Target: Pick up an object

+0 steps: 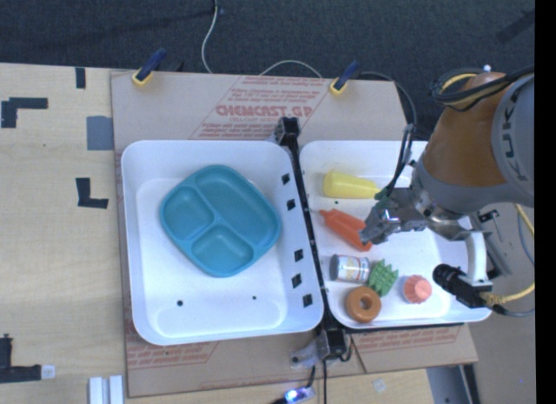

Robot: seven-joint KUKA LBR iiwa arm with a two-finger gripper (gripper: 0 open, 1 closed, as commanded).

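Observation:
The right bin [434, 152] holds a yellow object [349, 186], an orange carrot-shaped object [343, 226], a small jar with a metal lid [349, 268], a green leafy toy [382, 276], a brown doughnut [363, 305] and a pink piece [417, 289]. My gripper [379, 227] hangs over the right end of the carrot, just below the yellow object. The dark fingertips sit at the carrot's tip, but their spacing is hidden by the slant.
The left bin [139, 220] carries a blue sectioned plate [220, 219]. A black divider [300, 228] with clips runs between the bins. The arm's grey and orange body [473, 155] covers the right bin's far right side. Cables hang near the bench's right edge.

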